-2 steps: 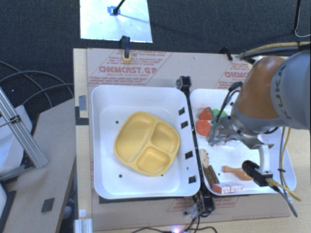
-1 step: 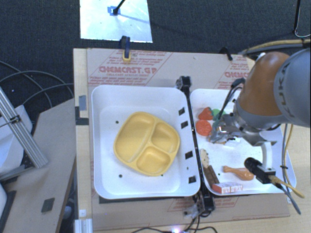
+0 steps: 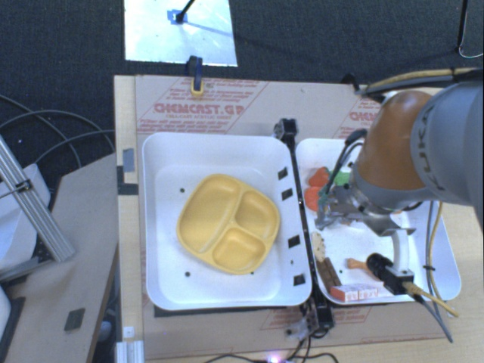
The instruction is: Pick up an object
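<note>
My gripper (image 3: 327, 216) is down in the right bin (image 3: 448, 278), near its left wall, with the grey and orange arm above it covering much of that bin. Just beyond it lie two red-orange pieces (image 3: 316, 180) and a small green item (image 3: 342, 178). On the near side of the gripper are a pale speckled piece (image 3: 318, 243), a dark brown bar (image 3: 327, 270), a small tan piece (image 3: 355, 263) and a red and white box (image 3: 354, 293). Nothing can be seen between the gripper's tips.
The left bin (image 3: 162, 203) holds a yellow plate with three compartments (image 3: 229, 223). A black divider with clips (image 3: 296, 210) runs between the two bins. A yellow cable (image 3: 435, 301) trails past the right bin's front edge.
</note>
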